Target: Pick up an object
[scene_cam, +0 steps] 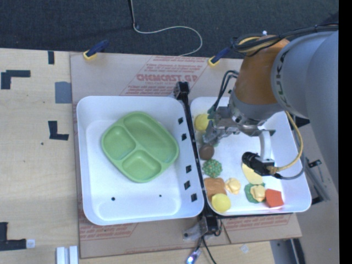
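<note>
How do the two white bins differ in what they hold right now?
The left bin holds one large thing, a green sectioned plate lying flat; the right bin holds many small toy foods, among them a broccoli piece, a yellow ball and a red block. The gripper is over the right bin's left side, while the left bin has no arm above it. Both are shallow, white and side by side.
</note>
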`<act>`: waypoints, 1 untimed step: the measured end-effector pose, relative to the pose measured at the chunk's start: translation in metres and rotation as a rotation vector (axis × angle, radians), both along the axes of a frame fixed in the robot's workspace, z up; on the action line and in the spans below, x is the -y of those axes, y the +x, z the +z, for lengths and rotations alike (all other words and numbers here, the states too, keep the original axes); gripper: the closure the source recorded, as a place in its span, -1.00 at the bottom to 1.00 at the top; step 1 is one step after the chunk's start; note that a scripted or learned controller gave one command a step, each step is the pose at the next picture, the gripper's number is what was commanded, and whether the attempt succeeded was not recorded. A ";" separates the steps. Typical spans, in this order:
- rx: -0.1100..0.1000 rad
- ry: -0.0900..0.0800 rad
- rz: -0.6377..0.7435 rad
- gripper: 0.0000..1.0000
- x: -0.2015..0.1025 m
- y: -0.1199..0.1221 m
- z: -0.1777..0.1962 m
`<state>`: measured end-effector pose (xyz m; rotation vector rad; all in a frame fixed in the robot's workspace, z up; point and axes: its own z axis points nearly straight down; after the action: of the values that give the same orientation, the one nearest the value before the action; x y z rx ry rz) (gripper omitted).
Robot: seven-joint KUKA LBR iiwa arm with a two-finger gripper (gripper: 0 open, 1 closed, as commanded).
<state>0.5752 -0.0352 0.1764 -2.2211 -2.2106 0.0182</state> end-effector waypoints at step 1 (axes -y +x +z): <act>0.010 0.003 0.006 1.00 -0.008 -0.001 0.007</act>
<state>0.5745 -0.0268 0.1831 -2.2176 -2.2207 0.0041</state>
